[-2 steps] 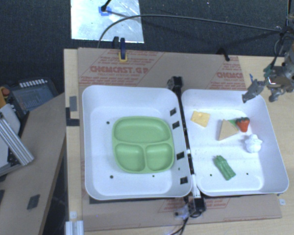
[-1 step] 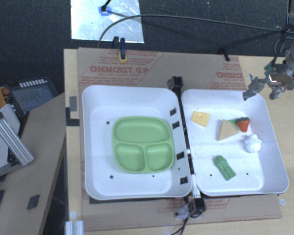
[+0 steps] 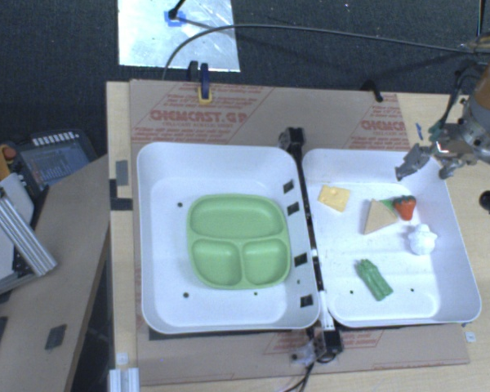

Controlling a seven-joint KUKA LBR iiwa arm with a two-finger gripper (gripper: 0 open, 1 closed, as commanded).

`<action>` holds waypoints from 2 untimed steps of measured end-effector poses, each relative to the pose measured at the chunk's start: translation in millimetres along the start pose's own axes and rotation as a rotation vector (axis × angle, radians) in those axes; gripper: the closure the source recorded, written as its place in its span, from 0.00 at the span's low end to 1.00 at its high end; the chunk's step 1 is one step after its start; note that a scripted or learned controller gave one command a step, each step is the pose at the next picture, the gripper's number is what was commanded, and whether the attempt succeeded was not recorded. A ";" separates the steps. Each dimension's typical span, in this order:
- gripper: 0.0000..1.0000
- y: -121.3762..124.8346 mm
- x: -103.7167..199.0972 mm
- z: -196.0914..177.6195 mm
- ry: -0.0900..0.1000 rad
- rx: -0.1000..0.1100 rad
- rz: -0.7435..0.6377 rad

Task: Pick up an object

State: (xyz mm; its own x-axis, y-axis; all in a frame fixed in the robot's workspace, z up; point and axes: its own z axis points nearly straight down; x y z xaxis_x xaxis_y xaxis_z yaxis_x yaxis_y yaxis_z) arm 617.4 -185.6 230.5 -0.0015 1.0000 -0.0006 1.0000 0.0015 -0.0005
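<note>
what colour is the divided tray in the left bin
Light green. The tray shows plainly in the camera view, lying in the left bin.

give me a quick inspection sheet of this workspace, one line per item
surface: bench bearing left bin and right bin.
job's things: in right bin, yellow block, tan wedge, red piece, white lump, green piece.
clutter: green divided tray in left bin.
grippers: gripper open, above right bin's far right corner, holding nothing.
cables: black cable behind bench.
surroundings: handheld controller at left.
</note>
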 end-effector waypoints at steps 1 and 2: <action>0.00 -2.0 0.0 62.5 0.001 0.002 0.000; 0.00 -0.7 3.4 118.8 -0.004 -0.008 -0.001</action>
State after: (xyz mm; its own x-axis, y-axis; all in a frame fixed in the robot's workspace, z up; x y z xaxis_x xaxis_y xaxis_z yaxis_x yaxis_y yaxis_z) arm 616.6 -182.2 111.8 -0.0022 1.0000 -0.0044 1.0000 0.0022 0.0075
